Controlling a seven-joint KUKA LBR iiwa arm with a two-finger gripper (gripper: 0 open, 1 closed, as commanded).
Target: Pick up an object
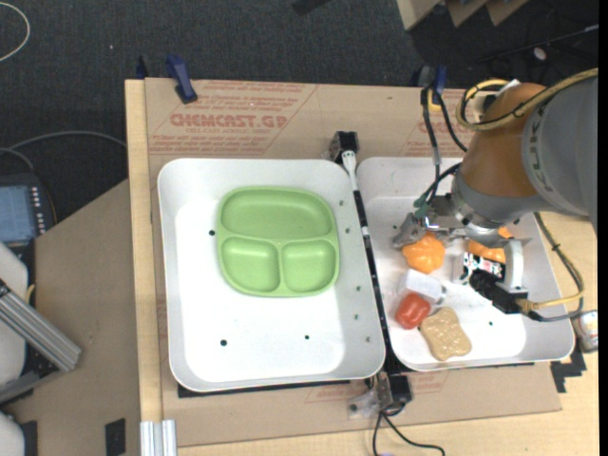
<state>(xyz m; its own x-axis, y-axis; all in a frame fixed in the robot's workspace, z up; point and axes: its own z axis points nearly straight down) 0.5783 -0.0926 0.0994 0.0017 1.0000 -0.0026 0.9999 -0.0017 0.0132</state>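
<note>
Progress is looking partial at best, judging from the camera view. The grey arm with its orange band point(494, 150) is reaching in from the right edge of the surface and is hanging low over the right-hand shallow white bin point(541, 345), near that bin's back half. The hand point(446, 231) is sitting just above and apparently touching a rounded orange object point(425, 252), which is lying in the bin's left-middle part, close to the wall shared with the other bin. Whether the hand is open or closed around that object I cannot tell, since the wrist is hiding it from above; nothing is visibly being carried.

Other candidates are lying near the front-left corner of the same bin: a small red rounded object point(411, 310), a tan biscuit-shaped object point(445, 333) just beside it toward the front edge, and a small white block point(424, 286) between the red and orange ones. A second orange piece point(489, 252) is showing close under the wrist.

The left-hand shallow white bin point(190, 331) is holding a pale green divided plastic plate point(278, 240) near its back half.

In my judgement the approach is done; the grasp is unconfirmed and the lift is remaining.
</note>
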